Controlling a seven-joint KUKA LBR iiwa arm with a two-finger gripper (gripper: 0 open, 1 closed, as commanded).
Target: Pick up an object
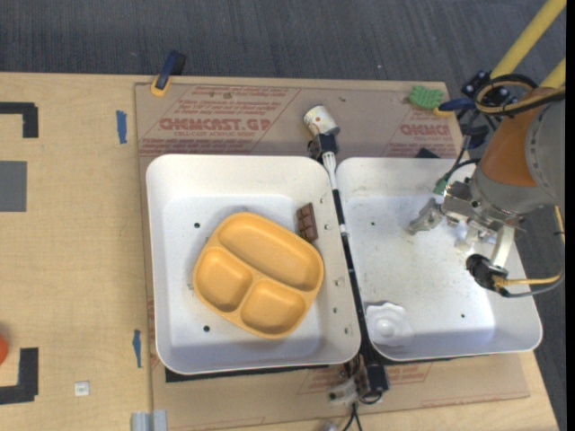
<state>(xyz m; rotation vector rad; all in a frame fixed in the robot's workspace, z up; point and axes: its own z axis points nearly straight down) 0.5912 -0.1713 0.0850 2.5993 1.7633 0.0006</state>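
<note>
Gripper (440, 215) hanging over right bin (512, 326) toward 3 o'clock edge, finger state indeterminate, open floor lying below it, yellow three-compartment tray (259, 273) sitting tilted in left bin (171, 241), nearly spanning it

The arm (539, 155) is grey and rounded, a broad cylinder with a smooth matte shell, and an orange band (505, 155) wraps it just above the wrist. Below that band sits a pale grey wrist block (476, 203) of metal with flat faces, small dark fittings and a speck of green at its edge. The gripper (422, 223) is silver-grey, its parts thin and angular. Black cables (490, 92) loop above the orange band, some sheathed in yellow, and one thin black lead (460, 164) runs down to the wrist block. Behind the gripper a black connector (483, 272) carries a yellow-tipped cable (530, 283) trailing away from the hand.
</note>
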